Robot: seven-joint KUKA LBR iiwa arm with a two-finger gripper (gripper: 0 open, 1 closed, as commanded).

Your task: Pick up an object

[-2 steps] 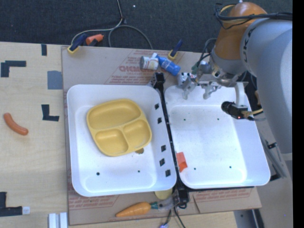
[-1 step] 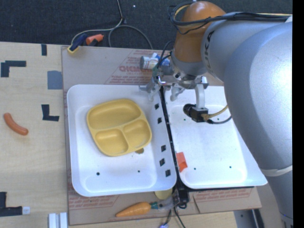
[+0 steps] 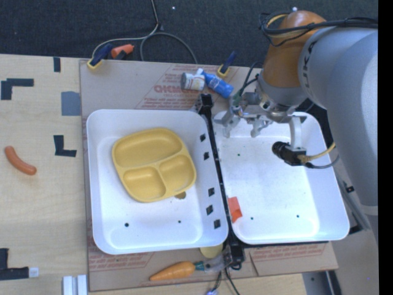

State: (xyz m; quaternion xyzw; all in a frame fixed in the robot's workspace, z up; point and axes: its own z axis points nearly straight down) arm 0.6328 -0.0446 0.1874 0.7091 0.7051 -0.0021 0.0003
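A yellow divided plate [image 3: 153, 163] lies in the left white bin [image 3: 104, 226], with a small brownish thing [image 3: 179, 195] peeking out at its near edge. My gripper [image 3: 243, 128] hangs over the far left corner of the right white bin [image 3: 288, 226], close to the divider between the bins. Its fingers [image 3: 228, 123] stand apart, open, with nothing between them. A black plug on a yellow cable [image 3: 288, 152] hangs from the arm just right of the gripper.
An orange tag [image 3: 234, 209] sits on the divider. Outside the bins lie a carrot [image 3: 174, 270] at the front, a blue and white tube [image 3: 209, 82] behind, an orange-handled clamp [image 3: 110, 53] at the far left corner, and a sausage [image 3: 20, 160] far left.
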